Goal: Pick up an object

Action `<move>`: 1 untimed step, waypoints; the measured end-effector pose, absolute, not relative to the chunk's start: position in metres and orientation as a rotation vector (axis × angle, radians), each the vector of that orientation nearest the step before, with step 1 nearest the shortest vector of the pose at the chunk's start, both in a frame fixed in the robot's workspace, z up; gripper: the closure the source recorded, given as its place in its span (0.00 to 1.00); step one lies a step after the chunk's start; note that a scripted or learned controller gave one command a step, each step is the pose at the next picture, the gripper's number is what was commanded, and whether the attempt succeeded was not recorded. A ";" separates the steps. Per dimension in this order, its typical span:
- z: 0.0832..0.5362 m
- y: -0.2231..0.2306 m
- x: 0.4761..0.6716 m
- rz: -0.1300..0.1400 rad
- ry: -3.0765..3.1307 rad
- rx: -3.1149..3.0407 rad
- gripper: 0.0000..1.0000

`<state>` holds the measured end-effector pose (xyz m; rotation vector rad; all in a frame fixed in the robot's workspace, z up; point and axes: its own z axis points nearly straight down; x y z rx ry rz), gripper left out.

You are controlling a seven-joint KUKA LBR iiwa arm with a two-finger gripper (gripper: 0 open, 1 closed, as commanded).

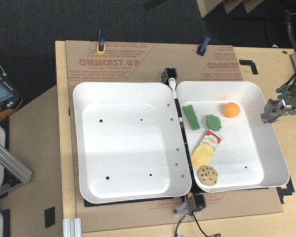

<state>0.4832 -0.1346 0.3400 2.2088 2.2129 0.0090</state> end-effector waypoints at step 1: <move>0.276 -0.143 0.479 -0.005 2.224 2.227 1.00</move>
